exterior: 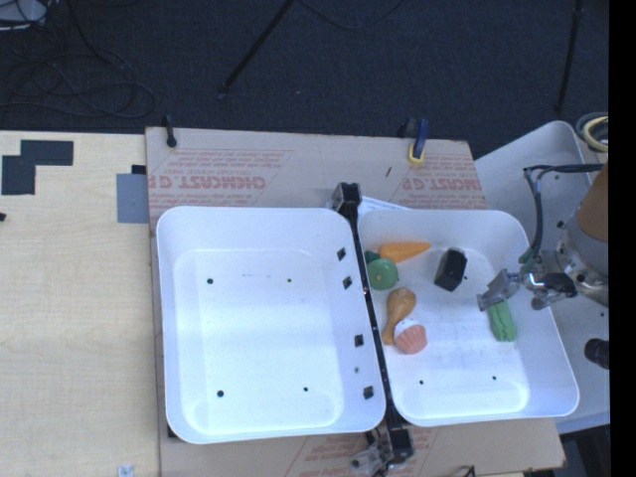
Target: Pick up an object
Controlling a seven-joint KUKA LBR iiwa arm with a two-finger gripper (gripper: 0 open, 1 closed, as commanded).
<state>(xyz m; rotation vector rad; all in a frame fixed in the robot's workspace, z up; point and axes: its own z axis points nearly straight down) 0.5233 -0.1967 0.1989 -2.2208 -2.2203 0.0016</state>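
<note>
The right bin holds several toy items. An orange carrot lies at the back, with a green round piece beside the divider. A tan gourd-shaped piece and a pink piece sit in front of them. Near the bin's middle lies a black block. A green oblong piece rests near the right wall. My gripper hangs just above the green piece's far end, reaching in from the right; nothing visible is lifted in it.
The left bin adjoins the right one along a black divider. Both stand on a cardboard sheet held by a blue-and-yellow clamp. Cables run along the arm's wrist at the right.
</note>
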